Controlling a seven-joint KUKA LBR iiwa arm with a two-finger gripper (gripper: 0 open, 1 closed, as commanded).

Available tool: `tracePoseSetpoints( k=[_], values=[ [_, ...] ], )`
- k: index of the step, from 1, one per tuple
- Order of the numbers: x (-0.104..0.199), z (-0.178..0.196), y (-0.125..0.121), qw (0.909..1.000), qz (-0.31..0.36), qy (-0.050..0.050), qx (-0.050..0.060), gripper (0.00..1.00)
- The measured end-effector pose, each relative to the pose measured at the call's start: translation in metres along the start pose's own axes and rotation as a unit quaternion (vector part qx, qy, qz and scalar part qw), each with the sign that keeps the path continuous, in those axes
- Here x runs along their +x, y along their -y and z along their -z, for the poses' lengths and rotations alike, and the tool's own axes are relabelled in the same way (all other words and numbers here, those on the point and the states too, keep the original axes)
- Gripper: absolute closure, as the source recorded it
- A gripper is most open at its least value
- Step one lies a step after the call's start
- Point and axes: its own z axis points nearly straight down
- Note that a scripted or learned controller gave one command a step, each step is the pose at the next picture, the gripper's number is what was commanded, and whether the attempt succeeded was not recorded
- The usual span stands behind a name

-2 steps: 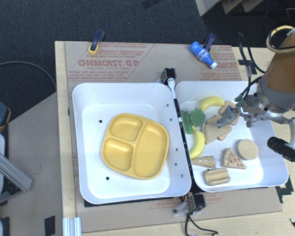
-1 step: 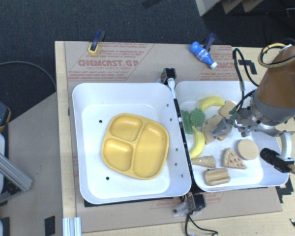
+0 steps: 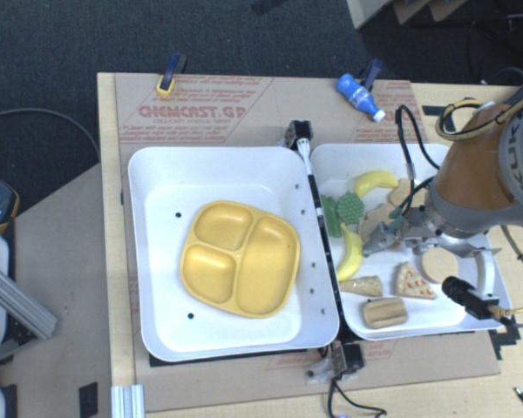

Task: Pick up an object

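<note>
The right bin (image 3: 418,327) holds several toy foods. A yellow banana (image 3: 375,181) lies at its back and a second banana (image 3: 350,255) lies along its left side. A green broccoli (image 3: 349,207) sits next to them, with a pizza slice (image 3: 414,283), a tan wedge (image 3: 362,286) and a brown log (image 3: 383,312) nearer the front. My gripper (image 3: 385,233) hangs low over the middle of this bin, between the second banana and the pizza slice. The wrist covers what lies directly beneath it.
The left bin (image 3: 157,198) carries a yellow divided plate (image 3: 240,258). A round tan cookie (image 3: 436,264) lies partly under the arm (image 3: 471,181). On the bench behind the bins are a blue bottle (image 3: 359,97) and a clamp (image 3: 168,77). Cables loop over the arm.
</note>
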Motion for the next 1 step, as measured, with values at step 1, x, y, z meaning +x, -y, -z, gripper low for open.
tracePoseSetpoints(
  k=[1],
  values=[
    [0.0007, -0.0211, 0.0005, 1.0, 0.0, 0.001, -0.001, 0.0]
  ],
)
